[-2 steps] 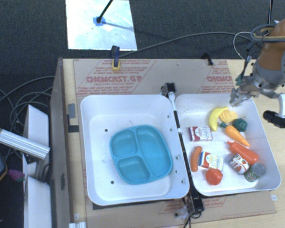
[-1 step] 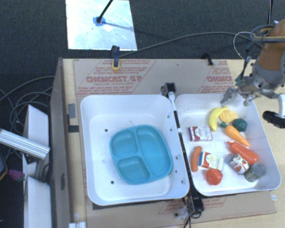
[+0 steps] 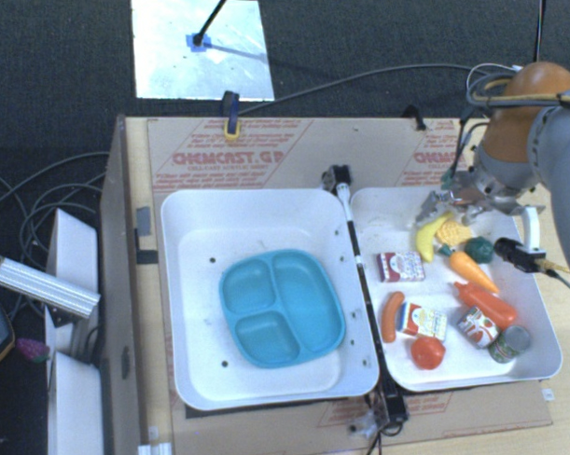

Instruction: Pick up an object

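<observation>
Lying at the right bin's (image 3: 551,357) front edge, tomato (image 3: 427,352) and tin (image 3: 513,340), while the gripper (image 3: 445,205) is hovering just beside the banana (image 3: 433,233) near the back edge, claw state indiscernible; banana probably light, stiff, slippery, best gripped mid-body.

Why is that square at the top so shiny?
In the camera view, the square sheet above the bench catches light and glares pale white; the white bins look bright too, the floor around stays dark, and the tool looks a bit blurry.
</observation>
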You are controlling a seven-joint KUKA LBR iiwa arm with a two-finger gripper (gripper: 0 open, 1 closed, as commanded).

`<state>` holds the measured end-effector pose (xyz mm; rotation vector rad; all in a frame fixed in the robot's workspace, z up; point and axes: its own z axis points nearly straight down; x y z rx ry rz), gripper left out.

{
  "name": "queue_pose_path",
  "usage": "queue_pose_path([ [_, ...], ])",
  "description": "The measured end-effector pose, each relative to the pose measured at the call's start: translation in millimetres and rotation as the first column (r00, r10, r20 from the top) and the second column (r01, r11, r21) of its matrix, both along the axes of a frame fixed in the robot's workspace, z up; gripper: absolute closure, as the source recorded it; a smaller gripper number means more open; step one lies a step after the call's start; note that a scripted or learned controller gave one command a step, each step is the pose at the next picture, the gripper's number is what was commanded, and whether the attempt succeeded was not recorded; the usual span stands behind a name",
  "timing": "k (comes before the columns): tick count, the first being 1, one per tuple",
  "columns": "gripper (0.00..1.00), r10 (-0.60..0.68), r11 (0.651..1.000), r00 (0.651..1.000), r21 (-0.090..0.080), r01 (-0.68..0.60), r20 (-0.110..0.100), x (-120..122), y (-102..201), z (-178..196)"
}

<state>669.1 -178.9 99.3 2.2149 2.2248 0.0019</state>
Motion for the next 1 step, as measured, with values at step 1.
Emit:
queue_pose_path([
  [1, 0.00, 0.000, 1.000, 1.000, -0.009, 0.000, 0.016, -20.3, 18.9, -7.5],
])
